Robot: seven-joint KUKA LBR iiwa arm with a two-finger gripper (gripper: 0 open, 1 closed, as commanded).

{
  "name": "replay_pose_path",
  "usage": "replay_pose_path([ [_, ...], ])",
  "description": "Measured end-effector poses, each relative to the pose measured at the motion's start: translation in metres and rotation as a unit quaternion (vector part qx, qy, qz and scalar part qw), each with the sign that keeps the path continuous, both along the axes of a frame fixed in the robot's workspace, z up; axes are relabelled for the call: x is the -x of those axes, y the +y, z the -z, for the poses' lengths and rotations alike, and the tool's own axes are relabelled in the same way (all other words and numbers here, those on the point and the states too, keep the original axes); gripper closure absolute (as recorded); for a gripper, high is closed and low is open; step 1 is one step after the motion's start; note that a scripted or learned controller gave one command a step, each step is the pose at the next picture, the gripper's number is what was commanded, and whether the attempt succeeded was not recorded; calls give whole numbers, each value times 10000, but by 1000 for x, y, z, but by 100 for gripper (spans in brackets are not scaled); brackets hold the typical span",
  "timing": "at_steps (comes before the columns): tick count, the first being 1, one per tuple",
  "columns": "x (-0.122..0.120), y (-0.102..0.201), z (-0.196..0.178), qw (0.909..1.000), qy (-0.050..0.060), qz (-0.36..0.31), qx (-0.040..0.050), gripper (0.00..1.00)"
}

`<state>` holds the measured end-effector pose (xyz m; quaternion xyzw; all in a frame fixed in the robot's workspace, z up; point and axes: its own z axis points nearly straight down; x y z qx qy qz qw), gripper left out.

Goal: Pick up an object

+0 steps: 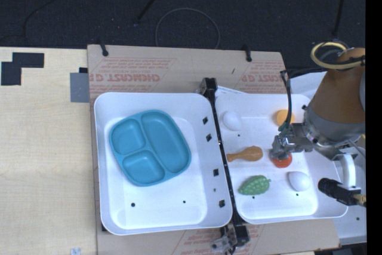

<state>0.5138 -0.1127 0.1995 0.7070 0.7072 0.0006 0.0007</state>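
Note:
My gripper (280,151) is low in the right bin (265,212), right over a small red object (282,160) that pokes out beneath it. Whether that red object sits between the fingers is hidden by the wrist. Left of the gripper lies a brown drumstick-shaped toy (246,155). A green bumpy toy (255,185) lies toward the front, a white egg (298,180) at the front right, another white egg (231,121) at the back left, and an orange piece (282,116) at the back, partly behind a cable.
The left bin (113,203) holds a blue three-compartment plate (149,147). A black divider (218,152) separates the bins. The arm's grey and orange body (337,104) covers the right bin's right side. Cardboard (179,71) underlies both bins.

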Motion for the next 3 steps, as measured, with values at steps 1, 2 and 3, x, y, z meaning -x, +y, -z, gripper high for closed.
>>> replay_pose_path([
  [1,0,-1,-15,10000,10,0,-2,100],
  [2,-13,40,-13,10000,20,-14,-11,100],
  [3,-29,92,-26,10000,17,-19,-3,100],
])
